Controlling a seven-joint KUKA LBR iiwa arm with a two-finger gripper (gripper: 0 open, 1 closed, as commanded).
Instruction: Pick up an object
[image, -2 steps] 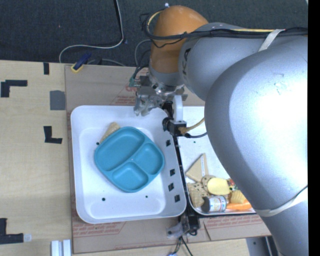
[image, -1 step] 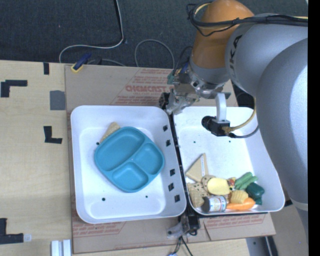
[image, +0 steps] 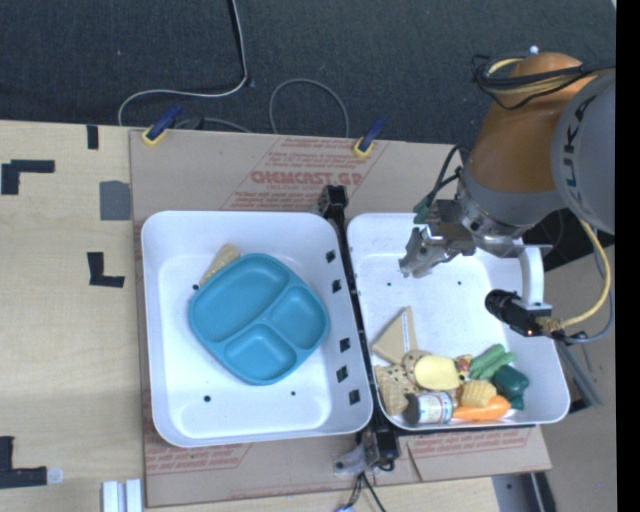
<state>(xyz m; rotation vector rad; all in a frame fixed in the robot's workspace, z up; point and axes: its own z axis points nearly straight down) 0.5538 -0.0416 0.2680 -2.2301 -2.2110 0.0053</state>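
Note:
My gripper (image: 418, 258) hangs over the upper part of the right bin (image: 385, 235), its fingers pointing down and to the left with nothing between them. Well below it, along the bin's front edge, lies a heap of toy food: a tan wedge (image: 393, 338), a yellow lemon-like piece (image: 436, 373), a small can (image: 432, 408), an orange carrot (image: 482, 410) and green vegetables (image: 495, 365).
The left bin (image: 160, 330) holds a blue divided plate (image: 259, 317) with a tan piece (image: 219, 263) tucked under its upper left edge. A black divider (image: 343, 290) runs between the bins. Cables lie on the dark floor behind the bench.

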